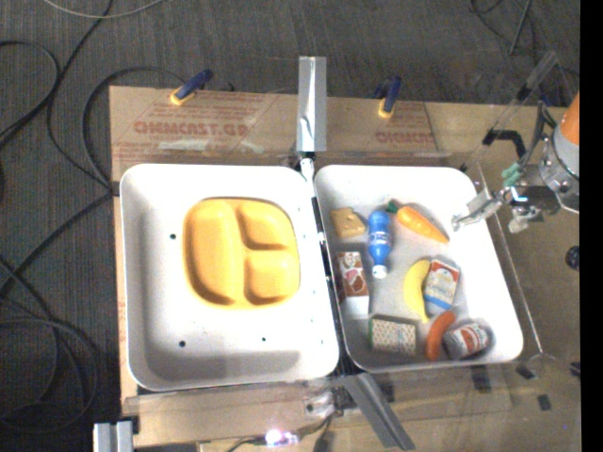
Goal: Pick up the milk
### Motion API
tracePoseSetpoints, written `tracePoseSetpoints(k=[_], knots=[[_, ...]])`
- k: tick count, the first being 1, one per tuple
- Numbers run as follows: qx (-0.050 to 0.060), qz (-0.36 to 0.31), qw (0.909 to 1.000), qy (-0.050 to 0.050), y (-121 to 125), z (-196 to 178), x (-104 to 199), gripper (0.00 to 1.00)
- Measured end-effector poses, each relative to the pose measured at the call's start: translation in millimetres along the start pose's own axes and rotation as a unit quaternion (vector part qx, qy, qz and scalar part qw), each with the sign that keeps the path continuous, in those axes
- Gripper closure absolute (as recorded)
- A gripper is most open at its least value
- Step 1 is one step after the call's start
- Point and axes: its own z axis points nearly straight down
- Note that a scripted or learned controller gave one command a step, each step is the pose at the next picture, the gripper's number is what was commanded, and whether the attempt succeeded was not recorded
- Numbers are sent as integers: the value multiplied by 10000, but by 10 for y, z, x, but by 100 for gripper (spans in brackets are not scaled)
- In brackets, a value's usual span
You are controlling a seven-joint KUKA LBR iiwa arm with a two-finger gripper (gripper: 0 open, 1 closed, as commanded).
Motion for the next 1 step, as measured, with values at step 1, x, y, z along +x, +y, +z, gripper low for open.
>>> tracePoseSetpoints(k=[1], knots=[[1, -389, 9992, 8, -268, 1674, 470, 0]])
